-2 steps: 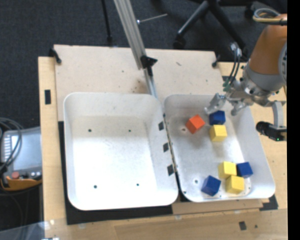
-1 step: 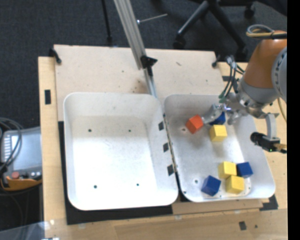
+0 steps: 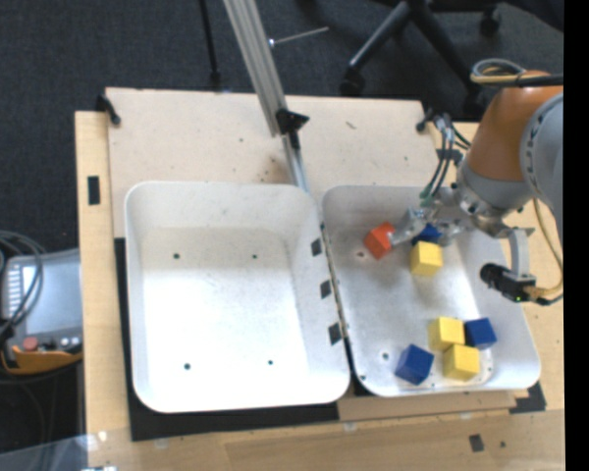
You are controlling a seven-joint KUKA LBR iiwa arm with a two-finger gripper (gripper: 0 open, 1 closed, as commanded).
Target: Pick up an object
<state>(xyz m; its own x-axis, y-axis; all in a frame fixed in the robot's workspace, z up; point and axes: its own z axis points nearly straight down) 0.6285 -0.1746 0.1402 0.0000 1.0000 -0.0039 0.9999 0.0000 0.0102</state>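
My gripper is low over the upper part of the right bin, reaching in from the right. An orange-red block lies just to its left, close to the tip. A small blue block sits right beside the gripper on its right, partly hidden by it, and whether they touch is unclear. Just below is a yellow block. At the bin's lower end lie two yellow blocks and two blue ones.
The left bin stands next to the right one, its rim touching. A slanted aluminium post rises from behind the bins. The arm's orange band and cables hang over the right bin's right side.
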